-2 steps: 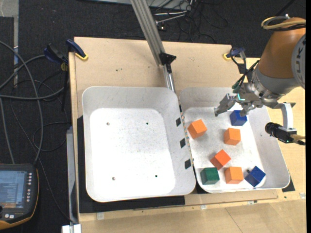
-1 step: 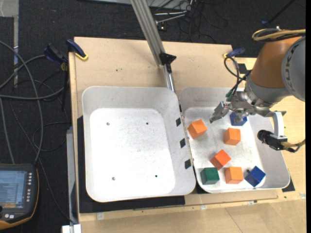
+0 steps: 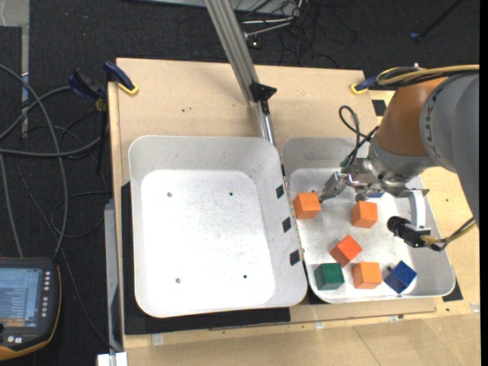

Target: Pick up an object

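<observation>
Pale, unpainted board made up the bench (image 3: 198,97), which sat on dark carpet strewn with black cables at the left and top of the frame. Two blue-handled clamps (image 3: 91,82) gripped its upper left corner, a yellow-tipped one (image 3: 364,85) the upper right. A slanted aluminium rail (image 3: 232,36) ran down from the top centre to the gap between the bins. At the lower left corner of the frame lay a pendant (image 3: 23,300) with a lit screen. The left bin (image 3: 145,158) took up the middle of the bench; the right bin (image 3: 305,155), just beside it, held the blocks. The grey arm (image 3: 450,120) with its orange band (image 3: 404,120) came in from the right edge, and the gripper (image 3: 334,184) hung low over the right bin's upper part, its tip near an orange block (image 3: 306,204) at the bin's left side; I could not tell whether the fingers stood apart or together. Another orange block (image 3: 364,213) sat right of the tip, a tilted orange-red block (image 3: 347,249) lower down, and along the bottom a green block (image 3: 330,276), a further orange block (image 3: 367,274) and a blue block (image 3: 399,276).
</observation>
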`<state>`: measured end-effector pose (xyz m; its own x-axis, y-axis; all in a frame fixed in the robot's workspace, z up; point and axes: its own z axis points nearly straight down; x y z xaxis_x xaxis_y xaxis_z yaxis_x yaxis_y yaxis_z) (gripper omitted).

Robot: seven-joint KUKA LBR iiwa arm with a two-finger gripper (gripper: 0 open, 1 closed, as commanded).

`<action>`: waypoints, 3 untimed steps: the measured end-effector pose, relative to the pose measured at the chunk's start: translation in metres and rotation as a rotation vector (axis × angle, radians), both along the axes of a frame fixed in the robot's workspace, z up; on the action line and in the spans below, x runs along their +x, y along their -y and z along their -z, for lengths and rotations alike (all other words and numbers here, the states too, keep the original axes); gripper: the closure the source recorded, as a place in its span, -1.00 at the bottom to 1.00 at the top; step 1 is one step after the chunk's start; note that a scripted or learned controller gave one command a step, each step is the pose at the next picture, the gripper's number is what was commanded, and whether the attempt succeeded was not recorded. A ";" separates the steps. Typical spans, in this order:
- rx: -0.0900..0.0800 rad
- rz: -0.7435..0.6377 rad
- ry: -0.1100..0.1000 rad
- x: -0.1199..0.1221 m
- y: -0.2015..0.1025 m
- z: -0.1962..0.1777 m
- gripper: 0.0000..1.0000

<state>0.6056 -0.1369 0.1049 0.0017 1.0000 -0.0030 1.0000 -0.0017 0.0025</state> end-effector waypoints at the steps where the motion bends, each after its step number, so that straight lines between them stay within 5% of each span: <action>1: 0.002 -0.001 -0.004 0.000 0.000 0.010 -1.00; 2: 0.002 -0.001 -0.001 0.001 0.000 -0.001 1.00; 3: 0.002 -0.004 0.004 0.006 -0.003 -0.045 1.00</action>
